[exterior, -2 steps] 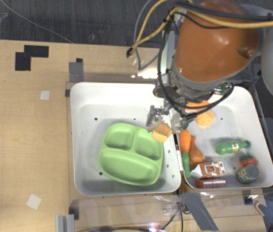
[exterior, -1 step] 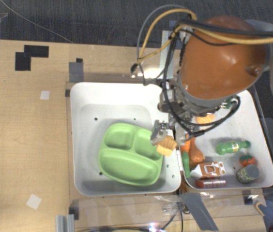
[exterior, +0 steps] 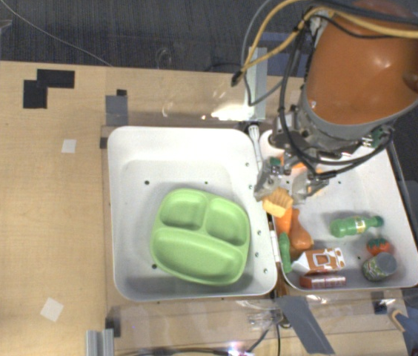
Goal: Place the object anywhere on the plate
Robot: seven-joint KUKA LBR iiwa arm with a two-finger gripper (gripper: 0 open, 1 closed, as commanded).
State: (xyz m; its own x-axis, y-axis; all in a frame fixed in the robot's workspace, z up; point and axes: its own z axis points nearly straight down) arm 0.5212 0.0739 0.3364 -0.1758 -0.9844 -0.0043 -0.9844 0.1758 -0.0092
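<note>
A green plate (exterior: 201, 236) with three compartments lies in the left white bin (exterior: 131, 199), nothing on it. My gripper (exterior: 282, 188) hangs under the orange wrist band at the left edge of the right bin (exterior: 405, 221), close to the wall between the two bins. A small yellow-orange block (exterior: 277, 202) sits right at the gripper's lower end, over that wall. The gripper hardware and cables hide whether the block is gripped or just lies beneath. The plate is to the gripper's lower left, about a hand's width away.
The right bin holds an orange carrot-like piece (exterior: 299, 233), a green bottle (exterior: 356, 225), a brown and white box (exterior: 324, 259), a dark red bar (exterior: 322, 279), a small can (exterior: 379, 267) and a green piece (exterior: 284, 252). The arm's bulk covers the bin's far part.
</note>
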